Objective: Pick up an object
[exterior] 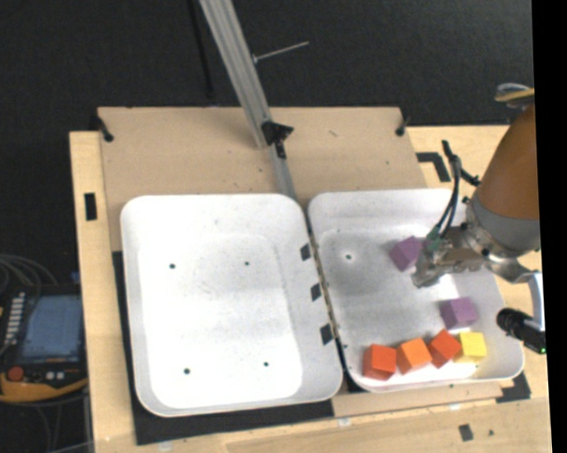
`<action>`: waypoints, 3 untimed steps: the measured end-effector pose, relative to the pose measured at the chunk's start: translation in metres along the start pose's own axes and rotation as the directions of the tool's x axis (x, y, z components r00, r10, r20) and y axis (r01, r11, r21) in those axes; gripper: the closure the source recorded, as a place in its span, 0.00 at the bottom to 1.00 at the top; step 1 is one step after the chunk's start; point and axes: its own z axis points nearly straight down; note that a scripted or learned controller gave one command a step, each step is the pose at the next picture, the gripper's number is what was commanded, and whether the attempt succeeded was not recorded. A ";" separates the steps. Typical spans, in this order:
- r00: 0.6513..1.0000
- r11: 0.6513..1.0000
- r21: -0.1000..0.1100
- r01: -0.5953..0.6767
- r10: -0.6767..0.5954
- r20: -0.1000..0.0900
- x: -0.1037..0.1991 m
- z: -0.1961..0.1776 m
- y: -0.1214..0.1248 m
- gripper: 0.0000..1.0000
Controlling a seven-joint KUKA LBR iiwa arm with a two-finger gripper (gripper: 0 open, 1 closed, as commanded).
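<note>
orange blocks (411, 354), jaws (428, 274) beside purple block (406, 253)

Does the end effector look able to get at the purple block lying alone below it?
Probably yes: the purple block sits apart from the row of blocks, open from above, just below the end effector.

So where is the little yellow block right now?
The small yellow cube sits in the right-hand white bin, near its front right corner. It ends a row of orange cubes, just below a purple cube.
</note>
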 end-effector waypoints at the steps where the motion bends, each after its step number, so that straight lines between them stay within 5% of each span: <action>1: 1.000 1.000 0.001 0.000 0.000 -0.001 0.006 -0.048 0.007 1.00; 3: 1.000 1.000 0.010 0.002 -0.002 -0.003 0.091 -0.028 0.042 1.00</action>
